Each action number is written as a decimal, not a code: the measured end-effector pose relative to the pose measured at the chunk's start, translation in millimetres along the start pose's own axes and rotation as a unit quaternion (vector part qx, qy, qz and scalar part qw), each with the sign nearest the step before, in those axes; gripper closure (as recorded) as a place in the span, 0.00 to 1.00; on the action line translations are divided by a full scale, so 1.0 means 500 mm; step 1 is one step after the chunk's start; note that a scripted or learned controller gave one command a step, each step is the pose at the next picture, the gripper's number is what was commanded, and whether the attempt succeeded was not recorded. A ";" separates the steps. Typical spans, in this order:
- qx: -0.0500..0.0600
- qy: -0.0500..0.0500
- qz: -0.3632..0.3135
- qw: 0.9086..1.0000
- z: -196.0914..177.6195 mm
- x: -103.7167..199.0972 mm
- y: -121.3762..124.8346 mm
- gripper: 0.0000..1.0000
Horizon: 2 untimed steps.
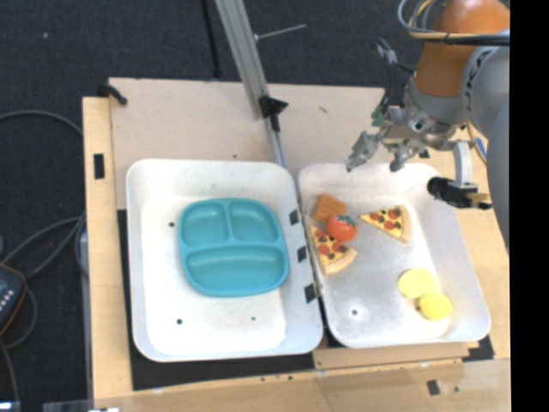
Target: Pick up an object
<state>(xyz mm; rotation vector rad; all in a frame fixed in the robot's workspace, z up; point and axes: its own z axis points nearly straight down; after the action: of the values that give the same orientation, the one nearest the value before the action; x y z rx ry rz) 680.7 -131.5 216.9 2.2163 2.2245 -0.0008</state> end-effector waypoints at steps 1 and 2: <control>0.000 -0.001 0.000 1.000 0.000 -0.001 0.000 0.00; 0.002 0.000 0.002 1.000 0.102 -0.024 -0.005 0.00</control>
<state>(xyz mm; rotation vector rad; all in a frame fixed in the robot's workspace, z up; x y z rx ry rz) 678.0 -143.7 166.1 2.2225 2.2215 -0.0066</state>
